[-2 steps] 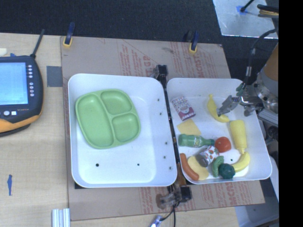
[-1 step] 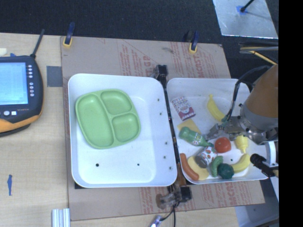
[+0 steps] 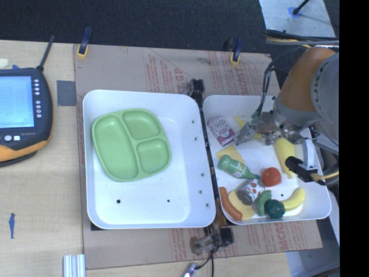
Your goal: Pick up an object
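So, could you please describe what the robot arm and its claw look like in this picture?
The arm is bulky and rounded, with a grey shell and a broad orange band above the wrist. Below that the wrist narrows to a darker grey metallic section. The claw is small, dark grey and pointed. Thin dark cables loop along the wrist, and a black part with white and yellowish fittings sits on the arm's lower side.

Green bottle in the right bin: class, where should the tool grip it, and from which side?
Probably across the wide green body of the green bottle, from above. It lies flat, neck pointing toward the tomato, and its upper-left end looks less crowded than the neck end.
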Available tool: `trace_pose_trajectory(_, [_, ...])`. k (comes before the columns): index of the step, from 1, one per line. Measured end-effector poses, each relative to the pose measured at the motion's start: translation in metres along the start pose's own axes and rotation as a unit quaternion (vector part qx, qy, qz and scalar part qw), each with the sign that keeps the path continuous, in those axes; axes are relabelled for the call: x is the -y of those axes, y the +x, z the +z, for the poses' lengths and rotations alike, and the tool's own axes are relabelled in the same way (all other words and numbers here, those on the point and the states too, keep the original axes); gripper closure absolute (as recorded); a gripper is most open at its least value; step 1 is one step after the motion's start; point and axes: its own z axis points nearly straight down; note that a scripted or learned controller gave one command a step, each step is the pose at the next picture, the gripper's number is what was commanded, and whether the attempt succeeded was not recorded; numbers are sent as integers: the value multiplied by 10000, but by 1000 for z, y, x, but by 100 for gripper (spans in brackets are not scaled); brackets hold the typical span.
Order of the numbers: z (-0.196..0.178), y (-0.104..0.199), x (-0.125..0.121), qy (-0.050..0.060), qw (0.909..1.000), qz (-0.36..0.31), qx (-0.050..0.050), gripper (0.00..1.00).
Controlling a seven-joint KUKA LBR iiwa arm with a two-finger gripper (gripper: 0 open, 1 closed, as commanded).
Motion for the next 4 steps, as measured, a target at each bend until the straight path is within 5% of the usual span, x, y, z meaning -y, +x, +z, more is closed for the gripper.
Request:
trace_pose_trajectory(1, [-19,2,-52,-3,10000,-1,5,0])
trace_pose_trajectory(2, [-84,-15,-2,1,10000,6,4,0])
trace_pose_trajectory(3, [-3,-35,56,36,10000,-25,-45,0])
trace_pose_trajectory(4, [-5,-56,96,47,9999,-71,-121,0])
